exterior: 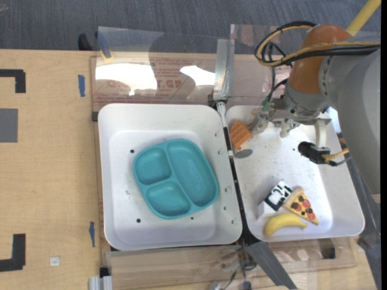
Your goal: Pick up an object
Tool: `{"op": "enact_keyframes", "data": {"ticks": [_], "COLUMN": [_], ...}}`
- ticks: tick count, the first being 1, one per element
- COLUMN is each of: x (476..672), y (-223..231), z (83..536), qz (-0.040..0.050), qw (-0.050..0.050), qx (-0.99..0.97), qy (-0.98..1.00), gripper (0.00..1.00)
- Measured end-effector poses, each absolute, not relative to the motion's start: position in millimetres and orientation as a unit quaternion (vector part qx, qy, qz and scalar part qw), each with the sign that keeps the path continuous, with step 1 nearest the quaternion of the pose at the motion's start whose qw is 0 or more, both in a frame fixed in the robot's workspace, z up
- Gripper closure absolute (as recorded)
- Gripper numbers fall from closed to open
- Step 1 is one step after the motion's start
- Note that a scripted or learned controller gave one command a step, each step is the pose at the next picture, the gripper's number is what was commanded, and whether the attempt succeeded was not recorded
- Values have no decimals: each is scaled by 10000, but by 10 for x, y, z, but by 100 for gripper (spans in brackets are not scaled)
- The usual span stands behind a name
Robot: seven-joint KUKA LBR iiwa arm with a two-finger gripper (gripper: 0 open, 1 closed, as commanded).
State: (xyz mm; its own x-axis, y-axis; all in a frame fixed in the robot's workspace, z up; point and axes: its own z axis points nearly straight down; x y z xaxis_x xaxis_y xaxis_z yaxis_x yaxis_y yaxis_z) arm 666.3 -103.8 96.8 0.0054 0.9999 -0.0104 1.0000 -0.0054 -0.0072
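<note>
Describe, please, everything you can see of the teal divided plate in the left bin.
The teal divided plate looks like smooth plastic, a rounded rectangle with three compartments: two at its upper end and one at its lower end. It lies flat and right side up, turned at a slant, near the middle of the left bin. It holds nothing, and only the bin floor touches it.

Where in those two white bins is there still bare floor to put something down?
In the left bin, bare floor rings the teal divided plate, widest along the near and left walls. In the right bin, the middle is free, between the orange block and the banana. Crowded: its near corner, with pizza slice and black-and-white object, and under the gripper.
</note>
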Motion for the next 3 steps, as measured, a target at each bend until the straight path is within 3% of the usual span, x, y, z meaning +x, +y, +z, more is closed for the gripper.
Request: {"op": "enact_keyframes", "data": {"ticks": [1, 2, 3], "x": [6682, 6674, 6643], "y": [-1049, -1290, -1286], "z": [1194, 862, 949], "qz": [14, 1, -51], "qw": [32, 7, -51], "qx": [7067, 7068, 7063], "qy": [7075, 7075, 7078], "gripper": [0, 0, 100]}}
